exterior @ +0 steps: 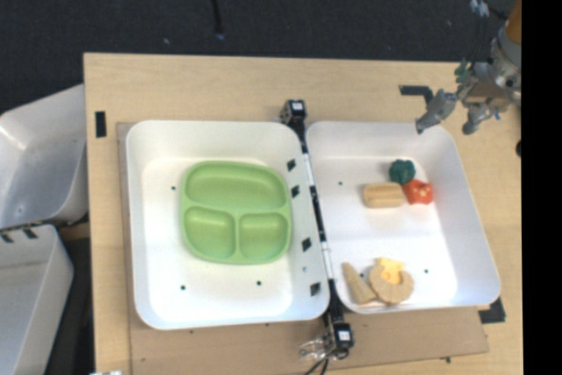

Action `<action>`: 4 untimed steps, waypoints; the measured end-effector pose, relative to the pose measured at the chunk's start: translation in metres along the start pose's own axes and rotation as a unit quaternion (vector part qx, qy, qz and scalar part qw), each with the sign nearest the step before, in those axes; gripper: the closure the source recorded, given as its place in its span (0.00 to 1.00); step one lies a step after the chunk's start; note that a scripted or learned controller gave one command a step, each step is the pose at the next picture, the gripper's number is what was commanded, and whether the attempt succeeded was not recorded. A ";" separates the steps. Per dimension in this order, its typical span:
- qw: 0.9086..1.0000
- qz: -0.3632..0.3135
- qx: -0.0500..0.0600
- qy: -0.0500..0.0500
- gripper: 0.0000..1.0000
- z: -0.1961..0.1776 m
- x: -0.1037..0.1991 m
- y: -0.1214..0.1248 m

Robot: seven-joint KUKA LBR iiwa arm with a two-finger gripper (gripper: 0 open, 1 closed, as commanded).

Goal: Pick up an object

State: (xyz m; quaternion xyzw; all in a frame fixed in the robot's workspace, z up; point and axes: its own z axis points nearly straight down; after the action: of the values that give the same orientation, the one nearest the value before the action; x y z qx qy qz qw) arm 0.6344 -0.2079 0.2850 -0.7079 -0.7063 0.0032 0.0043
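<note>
So the gripper [448, 120] is up at the far right of the bench, hanging over the far right corner of the right bin [465, 215]. Its two fingers are spread apart with nothing between them.

The stuff to pick is all in that right bin. In the middle-ish area there's a tan bread-roll-looking piece [383, 195], with a red tomato-like toy [419, 192] touching its right end and a dark green thing [402, 170] sitting just on the far side of those two. Down in the near left corner there's a little pile: a tan wedge [356, 284] beside a round cracker-looking piece [391, 284] with something yellow [388, 267] on it.

The left bin [154, 224] has a light green divided plate [236, 211] with three compartments, lying flat in the middle.
</note>
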 end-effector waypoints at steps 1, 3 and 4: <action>1.000 -0.001 -0.006 -0.001 0.00 -0.008 0.001 0.002; 1.000 -0.003 -0.004 -0.001 0.00 0.094 0.008 0.004; 1.000 -0.002 -0.004 -0.002 0.00 0.156 0.009 0.005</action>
State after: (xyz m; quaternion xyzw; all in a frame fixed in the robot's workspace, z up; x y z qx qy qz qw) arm 0.6383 -0.1986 0.1287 -0.7065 -0.7077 0.0014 0.0002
